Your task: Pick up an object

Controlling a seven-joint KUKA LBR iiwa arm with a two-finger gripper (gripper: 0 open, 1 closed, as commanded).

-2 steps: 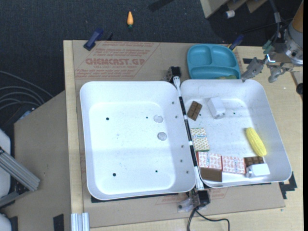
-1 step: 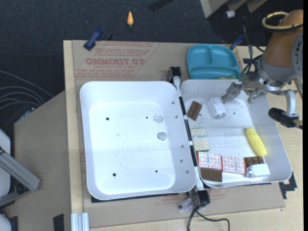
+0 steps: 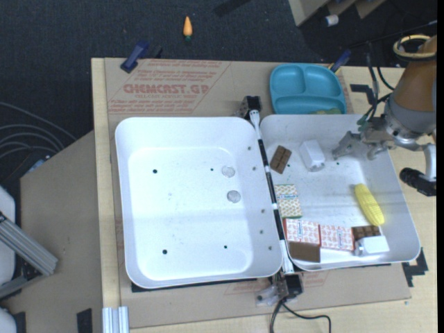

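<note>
Nearest to us, along the front edge of the right bin (image 3: 409, 245), we see a row of flat packets: a dark brown one (image 3: 303, 252), two red-and-white patterned ones (image 3: 326, 236), and a small white block (image 3: 374, 244) beside a brown piece at the corner. A little farther in lie a patterned square packet (image 3: 288, 200) close to the divider and a yellow corn cob (image 3: 369, 204) toward the right side. Beyond those we find a brown bar (image 3: 279, 159) and a white block (image 3: 313, 155) near the back of the same bin. The left bin (image 3: 132, 186) carries just two small grey discs (image 3: 231, 184). Our gripper (image 3: 362, 144) hangs over the back right part of the right bin, just beyond the corn cob and to the right of the white block; we cannot tell how it is set, and nothing can be made out in it. By our judgement the pick is not yet done: every object lies on the bin floor, so choosing one, descending and closing on it all remain. Farthest off, a blue divided tray (image 3: 307, 89) rests on the counter (image 3: 173, 82).
</note>
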